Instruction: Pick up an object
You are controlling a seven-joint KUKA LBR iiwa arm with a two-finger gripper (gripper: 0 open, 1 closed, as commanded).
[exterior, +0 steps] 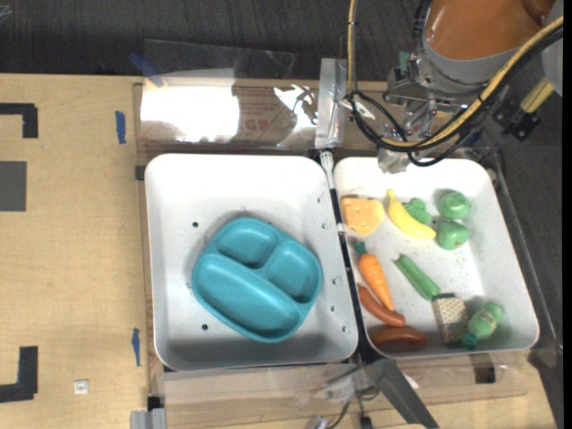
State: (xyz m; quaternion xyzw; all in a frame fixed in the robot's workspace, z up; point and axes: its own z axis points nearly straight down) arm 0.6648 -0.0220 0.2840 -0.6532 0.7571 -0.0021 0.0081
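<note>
The pincer (393, 159) hangs over the back edge of the right bin (514, 239), under the grey-and-orange arm (474, 25). Cables crowd it, so I cannot tell how it is set; nothing is seen held in it.

The nearest candidate is the banana (408, 218), lying just in front of the pincer, toward the camera. Its long axis runs diagonally, from the back-left toward the front-right. An orange slice (362, 214) sits just left of it, and two green pieces (453, 220) just to its right.

Farther forward lie a carrot (374, 277), a green stick (416, 276) and a sausage (397, 335). The left bin (170, 204) holds a teal tray (257, 278).

A short drop forward would probably reach the banana, closing across its narrow width.
</note>
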